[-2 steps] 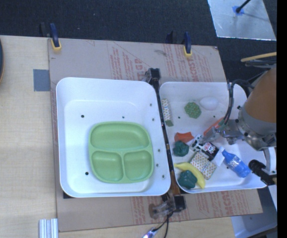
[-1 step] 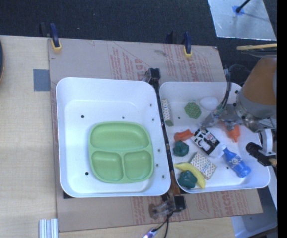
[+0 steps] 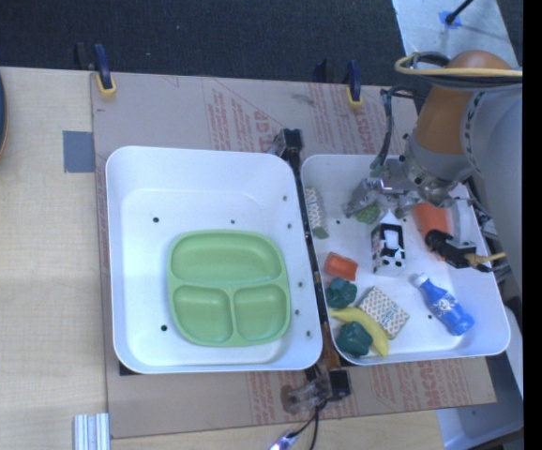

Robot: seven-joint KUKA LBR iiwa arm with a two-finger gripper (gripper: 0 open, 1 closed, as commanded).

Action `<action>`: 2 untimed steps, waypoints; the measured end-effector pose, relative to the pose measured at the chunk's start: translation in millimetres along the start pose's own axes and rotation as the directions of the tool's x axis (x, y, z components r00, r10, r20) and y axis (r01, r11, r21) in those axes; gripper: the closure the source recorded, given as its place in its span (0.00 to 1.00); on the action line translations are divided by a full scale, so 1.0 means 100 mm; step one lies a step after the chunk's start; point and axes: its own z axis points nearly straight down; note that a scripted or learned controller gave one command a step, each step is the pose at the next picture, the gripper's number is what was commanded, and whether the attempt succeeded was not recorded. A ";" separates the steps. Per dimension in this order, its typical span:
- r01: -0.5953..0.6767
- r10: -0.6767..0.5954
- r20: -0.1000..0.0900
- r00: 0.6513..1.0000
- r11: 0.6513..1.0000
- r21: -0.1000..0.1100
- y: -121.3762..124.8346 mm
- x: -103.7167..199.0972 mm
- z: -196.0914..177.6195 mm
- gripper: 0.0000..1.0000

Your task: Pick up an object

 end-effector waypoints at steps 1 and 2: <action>0.001 -0.001 0.002 1.000 1.000 -0.004 -0.01 -0.02 -0.11 1.00; 0.007 -0.007 -0.001 1.000 1.000 -0.017 -0.89 0.75 -1.05 1.00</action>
